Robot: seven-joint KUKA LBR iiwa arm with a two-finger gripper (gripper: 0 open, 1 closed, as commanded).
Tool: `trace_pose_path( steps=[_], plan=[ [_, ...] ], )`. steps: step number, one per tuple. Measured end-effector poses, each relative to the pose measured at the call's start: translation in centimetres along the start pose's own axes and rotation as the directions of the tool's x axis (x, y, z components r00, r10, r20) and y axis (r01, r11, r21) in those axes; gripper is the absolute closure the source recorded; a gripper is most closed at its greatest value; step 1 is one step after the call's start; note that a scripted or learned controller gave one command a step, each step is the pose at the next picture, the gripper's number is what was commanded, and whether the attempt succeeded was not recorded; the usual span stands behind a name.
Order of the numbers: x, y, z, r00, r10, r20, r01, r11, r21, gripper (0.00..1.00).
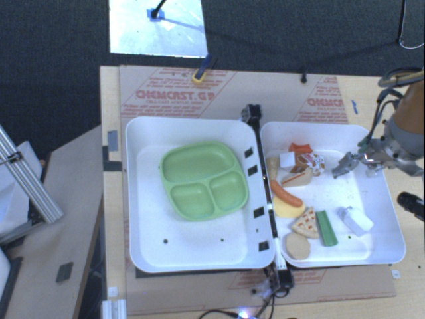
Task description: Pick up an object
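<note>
The right bin (382, 208) holds several toy food items. Among them are a red sausage (285, 193), a yellow cheese piece (287, 209), a pizza slice (305, 223), a green block (325, 228), a white bottle (356, 219), a round cookie (297, 246), a white cube (287, 159) and an orange piece (300, 148). My gripper (356, 165) hovers over the bin's upper right part, right of the food pile. It is open, with nothing between its fingers.
The left bin (146, 238) holds a green divided plate (202, 180). A black divider with clips (260, 178) runs between the bins. The arm's grey wrist and orange band (405, 121) come in from the right edge.
</note>
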State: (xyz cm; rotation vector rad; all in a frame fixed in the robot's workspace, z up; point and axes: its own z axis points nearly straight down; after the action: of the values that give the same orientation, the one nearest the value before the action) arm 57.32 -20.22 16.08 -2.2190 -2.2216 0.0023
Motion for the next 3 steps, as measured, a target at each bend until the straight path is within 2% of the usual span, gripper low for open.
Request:
trace_pose_path(
  steps=[1,2,3],
  plan=[
    [0.1,-0.3,6.2,1.0,-0.001,-0.001,0.001,1.0,0.001,0.0],
    [0.2,-0.2,7.7,1.0,0.0,0.0,0.0,1.0,-0.002,0.0],
    [0.1,-0.1,6.5,1.0,0.0,0.001,0.0,1.0,-0.006,1.0]
  ],
)
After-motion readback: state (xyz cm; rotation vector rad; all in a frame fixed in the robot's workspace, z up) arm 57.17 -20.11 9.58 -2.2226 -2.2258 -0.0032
